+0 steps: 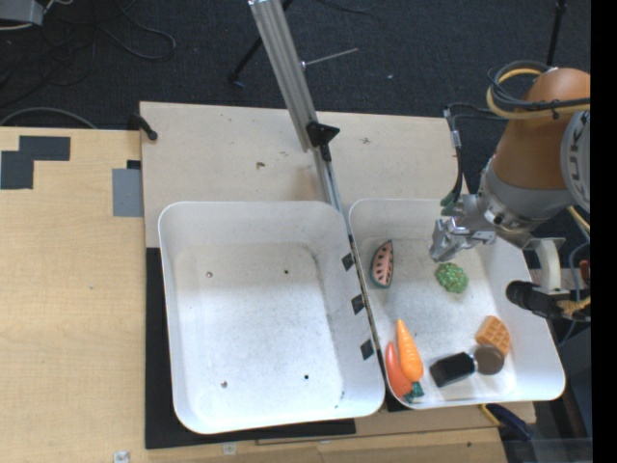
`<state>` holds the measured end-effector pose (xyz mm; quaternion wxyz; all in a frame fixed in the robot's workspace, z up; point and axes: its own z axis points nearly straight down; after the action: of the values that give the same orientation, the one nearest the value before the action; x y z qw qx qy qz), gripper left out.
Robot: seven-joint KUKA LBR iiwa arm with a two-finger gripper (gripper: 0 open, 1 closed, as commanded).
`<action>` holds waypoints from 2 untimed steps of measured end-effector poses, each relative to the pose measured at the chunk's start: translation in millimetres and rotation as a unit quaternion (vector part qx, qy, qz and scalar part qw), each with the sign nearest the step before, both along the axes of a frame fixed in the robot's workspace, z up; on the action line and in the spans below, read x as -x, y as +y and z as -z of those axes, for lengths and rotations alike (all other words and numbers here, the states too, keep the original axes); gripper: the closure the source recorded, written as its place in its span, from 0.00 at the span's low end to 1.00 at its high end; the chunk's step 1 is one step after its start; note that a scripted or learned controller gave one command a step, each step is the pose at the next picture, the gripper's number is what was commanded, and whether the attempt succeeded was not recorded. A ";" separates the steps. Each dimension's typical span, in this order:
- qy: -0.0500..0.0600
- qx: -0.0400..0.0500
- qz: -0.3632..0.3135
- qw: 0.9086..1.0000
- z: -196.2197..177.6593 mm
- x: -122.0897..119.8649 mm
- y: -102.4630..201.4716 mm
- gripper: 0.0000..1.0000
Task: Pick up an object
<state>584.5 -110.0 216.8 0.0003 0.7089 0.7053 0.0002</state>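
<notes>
My gripper (443,249) hangs over the right bin (525,379), just above and slightly left of a green knobbly object (450,278). Nothing shows between the gripper and that object. A watermelon slice (383,263) lies near the bin's left wall. An orange carrot (409,352) rests on a red piece (393,367) at the front left corner. A black block (451,368), a brown round piece (489,359) and a waffle-like orange piece (493,334) lie at the front right.
The left bin (183,258) sits beside the right one, with a divider carrying black clips (357,304) between them. A slanted metal rail (289,75) rises behind the bins. The arm's orange band (549,114) is at the right.
</notes>
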 end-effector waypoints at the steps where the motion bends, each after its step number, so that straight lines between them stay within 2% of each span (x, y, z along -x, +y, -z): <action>1: 0.001 -0.001 -0.005 1.000 -13.1 0.3 54.4 1.00; 2: 0.002 -0.001 -0.005 1.000 -8.0 -1.8 115.7 1.00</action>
<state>586.3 5.7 224.8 -0.0023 0.7053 0.7089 -0.0004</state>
